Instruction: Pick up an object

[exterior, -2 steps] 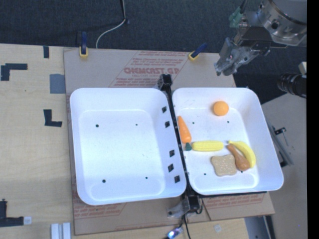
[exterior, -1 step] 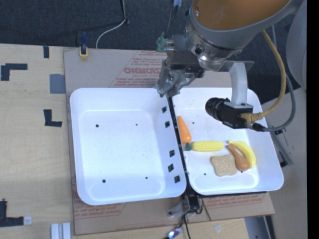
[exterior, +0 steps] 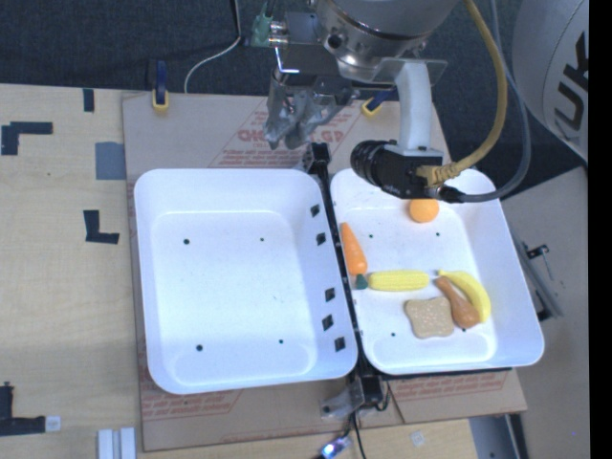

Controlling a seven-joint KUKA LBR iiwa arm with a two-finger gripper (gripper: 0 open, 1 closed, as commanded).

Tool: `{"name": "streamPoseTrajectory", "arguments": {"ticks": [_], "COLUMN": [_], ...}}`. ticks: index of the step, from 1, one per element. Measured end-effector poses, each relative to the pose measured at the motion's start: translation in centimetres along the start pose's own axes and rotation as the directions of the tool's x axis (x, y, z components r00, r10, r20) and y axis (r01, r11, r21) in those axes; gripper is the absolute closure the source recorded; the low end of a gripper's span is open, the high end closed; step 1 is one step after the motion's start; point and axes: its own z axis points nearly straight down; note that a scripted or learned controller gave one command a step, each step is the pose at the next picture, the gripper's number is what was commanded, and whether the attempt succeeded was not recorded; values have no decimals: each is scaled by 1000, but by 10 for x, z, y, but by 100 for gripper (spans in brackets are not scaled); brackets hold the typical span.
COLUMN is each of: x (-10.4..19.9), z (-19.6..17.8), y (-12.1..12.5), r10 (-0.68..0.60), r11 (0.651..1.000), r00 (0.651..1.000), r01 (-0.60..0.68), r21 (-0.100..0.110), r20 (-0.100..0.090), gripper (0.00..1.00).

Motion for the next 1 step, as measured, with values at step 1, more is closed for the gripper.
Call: {"name": "streamPoseTrajectory", "arguments": {"ticks": [1], "x": [-19], "z": [4], "y": [74], "r10": [8], "r11": [1000], "r00": [1000], "r01": [-8], "r21": [3], "r20": [4], "gripper": [100]}}
